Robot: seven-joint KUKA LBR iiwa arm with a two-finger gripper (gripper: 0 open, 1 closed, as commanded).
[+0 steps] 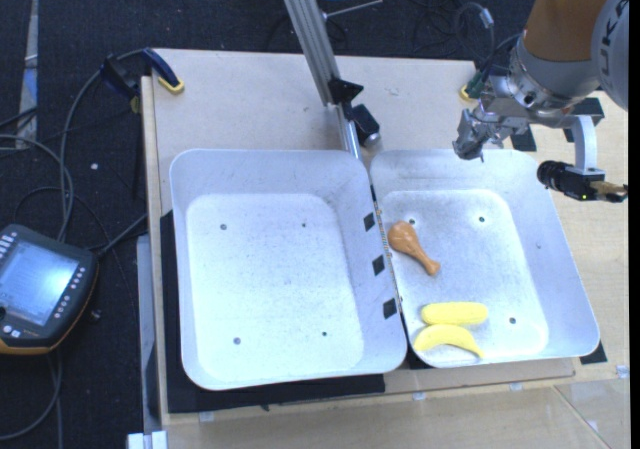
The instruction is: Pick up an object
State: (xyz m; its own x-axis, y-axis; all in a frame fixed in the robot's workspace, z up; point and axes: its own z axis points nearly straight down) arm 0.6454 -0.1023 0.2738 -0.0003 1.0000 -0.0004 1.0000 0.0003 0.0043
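Note:
In the right bin (pixel 520 237), an orange-brown drumstick-shaped toy (pixel 412 245) lies near the left wall. Two yellow banana-like pieces rest near the bin's front edge, one (pixel 455 313) just behind the other (pixel 447 339). My gripper (pixel 468 145) hangs above the back rim of the right bin, well behind and above the toys, and nothing shows between its fingers.
The left bin (pixel 270 267) sits beside the right one, with black clips along their shared edge. A slanted metal bar (pixel 315 27) runs from the top to the bins' junction. A teach pendant (pixel 35 287) and cables lie off the bench at left.

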